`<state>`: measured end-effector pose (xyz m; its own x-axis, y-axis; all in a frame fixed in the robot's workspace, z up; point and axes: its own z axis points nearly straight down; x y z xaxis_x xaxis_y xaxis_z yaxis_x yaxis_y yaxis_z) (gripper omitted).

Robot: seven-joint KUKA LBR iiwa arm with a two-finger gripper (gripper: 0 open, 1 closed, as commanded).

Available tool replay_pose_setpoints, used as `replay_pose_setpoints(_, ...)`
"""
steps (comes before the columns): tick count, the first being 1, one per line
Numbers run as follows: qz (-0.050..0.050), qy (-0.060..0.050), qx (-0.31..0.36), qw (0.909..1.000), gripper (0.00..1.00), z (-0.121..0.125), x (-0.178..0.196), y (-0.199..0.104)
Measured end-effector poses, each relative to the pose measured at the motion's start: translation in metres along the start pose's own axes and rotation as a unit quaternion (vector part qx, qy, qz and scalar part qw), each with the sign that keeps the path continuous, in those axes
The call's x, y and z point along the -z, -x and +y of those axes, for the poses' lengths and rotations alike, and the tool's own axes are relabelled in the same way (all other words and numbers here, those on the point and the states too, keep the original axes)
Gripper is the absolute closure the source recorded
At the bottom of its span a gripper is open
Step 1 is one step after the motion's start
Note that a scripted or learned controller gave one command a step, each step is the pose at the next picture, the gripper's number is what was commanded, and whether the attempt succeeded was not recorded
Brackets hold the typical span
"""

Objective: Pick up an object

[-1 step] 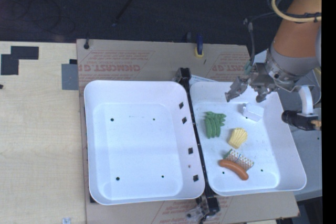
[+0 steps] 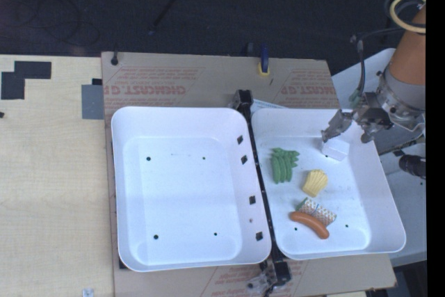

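My gripper (image 2: 346,135) hangs over the upper right part of the right bin (image 2: 391,219), its two fingers spread apart and open. A small white block (image 2: 336,149) lies on the bin floor just under the left fingertip (image 2: 329,133), not between the fingers. Lower in the same bin are a green bean bundle (image 2: 284,164), a yellow corn piece (image 2: 315,183), a small brush with pale bristles (image 2: 320,211) and an orange sausage (image 2: 310,224) touching the brush.
The left bin (image 2: 122,170) sits beside the right one, joined by a black clip strip (image 2: 252,177). Both rest on a cardboard sheet (image 2: 174,83). Cables and arm hardware crowd the right side (image 2: 410,163).
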<state>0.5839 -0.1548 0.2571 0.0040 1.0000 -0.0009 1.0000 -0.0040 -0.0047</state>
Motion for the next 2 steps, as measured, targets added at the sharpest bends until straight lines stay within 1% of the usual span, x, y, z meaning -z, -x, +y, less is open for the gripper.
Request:
replay_pose_setpoints(1, 0.003, -0.006, 0.002, 1.0, 0.0, -0.025, -0.126, -0.02)
replay_pose_setpoints(2, 0.0, 0.002, 0.001, 1.0, 0.0, 0.02, -0.172, 0.04)
